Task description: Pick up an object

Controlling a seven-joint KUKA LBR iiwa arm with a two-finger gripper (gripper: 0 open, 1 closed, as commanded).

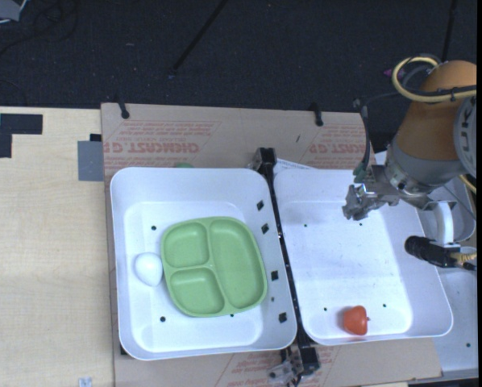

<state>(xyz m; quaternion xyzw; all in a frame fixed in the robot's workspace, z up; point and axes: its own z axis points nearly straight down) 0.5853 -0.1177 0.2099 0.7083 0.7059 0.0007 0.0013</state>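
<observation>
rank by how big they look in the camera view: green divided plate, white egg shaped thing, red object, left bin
1. left bin, largest
2. green divided plate, lying inside that bin
3. white egg-shaped object and red object in the right bin: they look about alike, the white one perhaps slightly bigger, too close to rank.

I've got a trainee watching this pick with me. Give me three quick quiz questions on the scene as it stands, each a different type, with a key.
1. True or false: the green divided plate lies in the right bin.
2. Multiple choice: the small red object sits in its bin's
A. far left corner
B. near edge, toward the camera
C. far right corner
3. Fill in: the white egg-shaped object lies just to the ____ of the green divided plate in this view.

Key
1. False; it lies in the left bin.
2. B. The gripper is over the far part of that bin, well away from the red object.
3. Left.
</observation>
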